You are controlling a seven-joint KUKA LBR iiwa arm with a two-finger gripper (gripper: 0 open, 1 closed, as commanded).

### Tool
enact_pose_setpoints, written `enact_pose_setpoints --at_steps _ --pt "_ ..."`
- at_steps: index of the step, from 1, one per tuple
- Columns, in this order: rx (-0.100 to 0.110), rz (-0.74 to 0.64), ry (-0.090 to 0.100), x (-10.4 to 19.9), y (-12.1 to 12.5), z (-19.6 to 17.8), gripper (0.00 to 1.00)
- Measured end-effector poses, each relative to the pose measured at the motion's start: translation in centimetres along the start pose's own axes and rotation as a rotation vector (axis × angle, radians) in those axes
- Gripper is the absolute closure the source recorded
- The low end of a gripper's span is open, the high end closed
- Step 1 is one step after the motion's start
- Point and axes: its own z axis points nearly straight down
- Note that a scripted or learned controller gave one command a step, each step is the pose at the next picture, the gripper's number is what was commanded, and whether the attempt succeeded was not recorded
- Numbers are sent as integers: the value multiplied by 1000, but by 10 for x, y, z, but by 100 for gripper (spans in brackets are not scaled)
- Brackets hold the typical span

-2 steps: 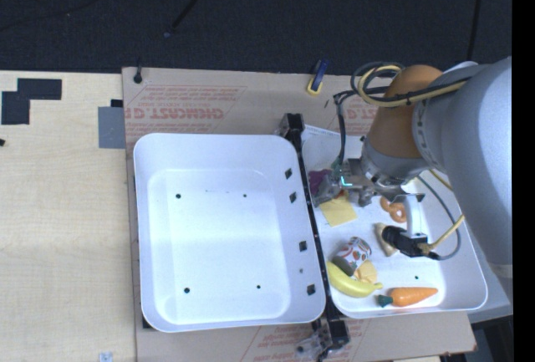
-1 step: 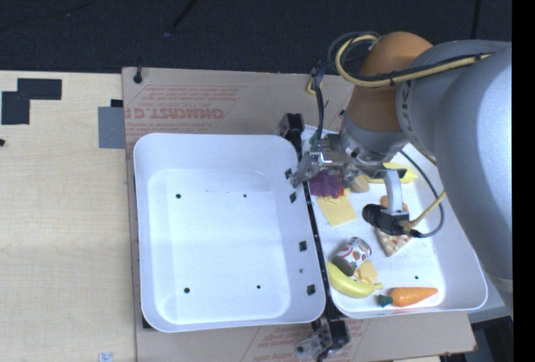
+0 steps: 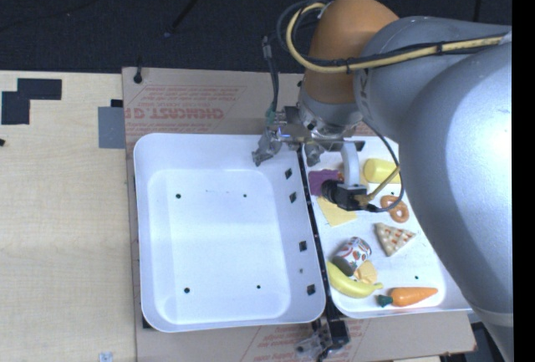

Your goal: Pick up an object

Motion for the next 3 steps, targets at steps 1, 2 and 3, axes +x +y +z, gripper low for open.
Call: enact_pose_setpoints --at_steps 1,2,3 --pt "-3 2 -1 50 4 -74 0" --pt "3 -4 0 154 -35 -106 0" --pt "5 7 -5 182 -13 92 0"
